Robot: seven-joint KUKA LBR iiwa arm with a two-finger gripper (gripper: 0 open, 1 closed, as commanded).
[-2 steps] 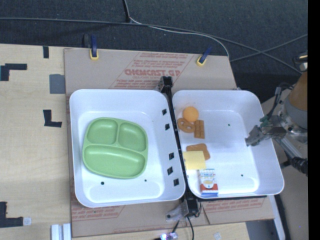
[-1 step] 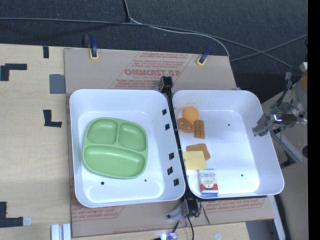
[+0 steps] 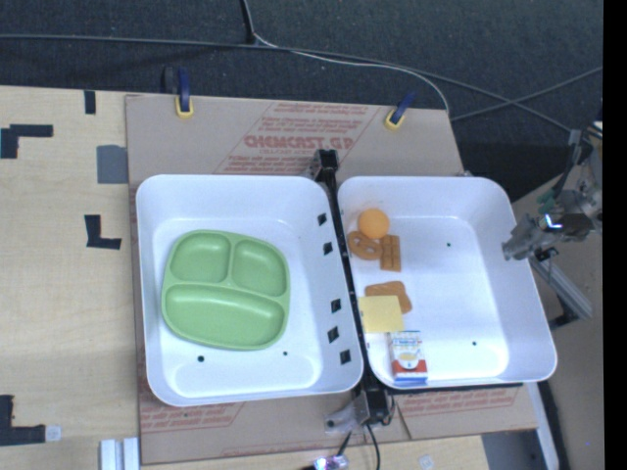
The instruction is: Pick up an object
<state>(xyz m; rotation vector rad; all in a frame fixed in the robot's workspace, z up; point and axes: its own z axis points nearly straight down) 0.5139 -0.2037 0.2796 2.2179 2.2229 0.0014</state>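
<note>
The small carton (image 3: 409, 353) with a red base lies nearest the camera, at about five o'clock in the view, on the floor of the right bin (image 3: 490, 292) near its front wall. Just above it, toward twelve o'clock, sits a yellow square (image 3: 382, 313), touching a brown biscuit-like piece (image 3: 390, 293); further up are a pretzel-shaped piece (image 3: 365, 247), a brown wafer (image 3: 391, 253) beside it, and an orange ball (image 3: 373, 223). All of these hug the bin's left side, by the divider. The left bin (image 3: 235, 204) holds a green divided plate (image 3: 226, 290), at about nine o'clock.

The gripper (image 3: 549, 228) hangs at three o'clock, outside the right bin's rim and well apart from every item — nothing is between its fingers, but the view there is too dim to say whether they are open or closed.

Any of the pieces would serve as the object. The ball looks the best choice — rounded and tall enough for the fingers to straddle, though it touches the pretzel-shaped piece. A good approach, I judge, would carry the arm over the rim toward ten o'clock, descend straight down over the chosen piece, and keep clear of the divider wall.
</note>
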